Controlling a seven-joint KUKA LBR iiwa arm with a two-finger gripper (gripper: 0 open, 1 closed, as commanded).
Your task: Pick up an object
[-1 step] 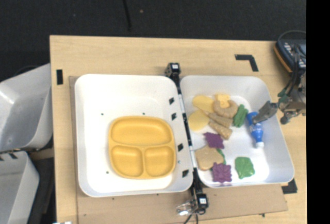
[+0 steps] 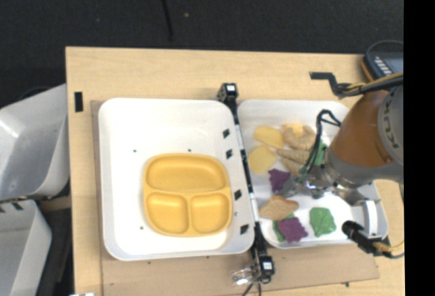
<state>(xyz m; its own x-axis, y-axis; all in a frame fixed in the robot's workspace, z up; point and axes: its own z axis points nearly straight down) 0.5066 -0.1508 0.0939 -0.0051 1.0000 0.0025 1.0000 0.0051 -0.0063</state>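
From my station I count two white bins on the bench: the left bin (image 2: 119,152) and the right bin (image 2: 272,113), set side by side with a row of black clips along the seam between them. In the left bin lies one yellow divided tray (image 2: 187,194), with one long compartment on its far side and two smaller ones on its near side.

The right bin holds the loose pieces. I count two pale yellow pieces, one (image 2: 268,135) farther back and one (image 2: 262,159) just nearer than it. There are two purple pieces: one (image 2: 279,179) near the middle of the bin and one (image 2: 291,228) at the near edge. One green piece (image 2: 323,220) lies just right of the near purple one. One tan flat piece (image 2: 277,207) sits between the two purple ones, and one beige knobbly piece (image 2: 293,136) lies at the far side, right of the far yellow piece.

The arm (image 2: 363,135) reaches in from the right, its orange band over the right bin. The gripper (image 2: 304,182) hangs low just right of the middle purple piece; I cannot tell how its fingers stand.

A dark device (image 2: 384,63) sits at the far right corner of the bench; I can read no writing anywhere.
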